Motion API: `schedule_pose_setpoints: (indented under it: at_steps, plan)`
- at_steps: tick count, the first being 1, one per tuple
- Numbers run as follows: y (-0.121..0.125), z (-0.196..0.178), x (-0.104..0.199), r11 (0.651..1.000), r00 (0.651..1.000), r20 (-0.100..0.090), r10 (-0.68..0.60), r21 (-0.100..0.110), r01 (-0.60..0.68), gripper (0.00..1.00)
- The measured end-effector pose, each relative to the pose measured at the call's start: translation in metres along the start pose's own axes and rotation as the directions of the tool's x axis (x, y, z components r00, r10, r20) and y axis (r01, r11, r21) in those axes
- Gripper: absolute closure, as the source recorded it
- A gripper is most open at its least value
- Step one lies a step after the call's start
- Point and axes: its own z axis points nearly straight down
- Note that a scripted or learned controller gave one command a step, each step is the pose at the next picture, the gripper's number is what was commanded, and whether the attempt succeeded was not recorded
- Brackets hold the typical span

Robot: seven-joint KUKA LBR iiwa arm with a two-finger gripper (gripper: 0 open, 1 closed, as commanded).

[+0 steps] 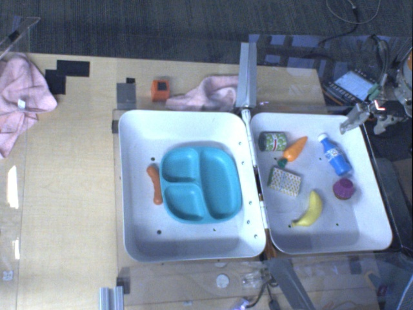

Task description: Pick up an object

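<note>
The right bin [361, 234] holds a green can [273, 141], an orange carrot [295, 149], a blue bottle [334, 155], a purple round piece [344, 188], a yellow banana [310, 210] and a speckled pad [284, 180]. In the left bin [139, 237] lie a blue divided plate [200, 183] and an orange sausage [155, 183]. My gripper [366, 121] hovers over the right bin's far right corner, up and to the right of the blue bottle. Its fingers stand spread, open, with nothing between them.
A grey post [245, 76] rises behind the seam between the bins. A pink cloth [206, 95] and a small orange block [160, 88] lie behind the left bin. Another pink cloth [19, 99] sits at the far left. Cables and a device [352, 82] crowd the back right.
</note>
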Motion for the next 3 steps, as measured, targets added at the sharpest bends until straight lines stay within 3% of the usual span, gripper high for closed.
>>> schedule_pose_setpoints:
  at_steps: [1,2,3]
  plan:
    - [0.002,-0.013,0.001,1.000,1.000,0.002,-0.008,-0.008,0.008,1.00]
    - [0.005,-0.027,0.002,1.000,1.000,0.005,-0.015,-0.016,0.015,1.00]
    - [0.019,-0.037,0.021,0.528,0.528,0.004,-0.849,-0.003,0.849,1.00]
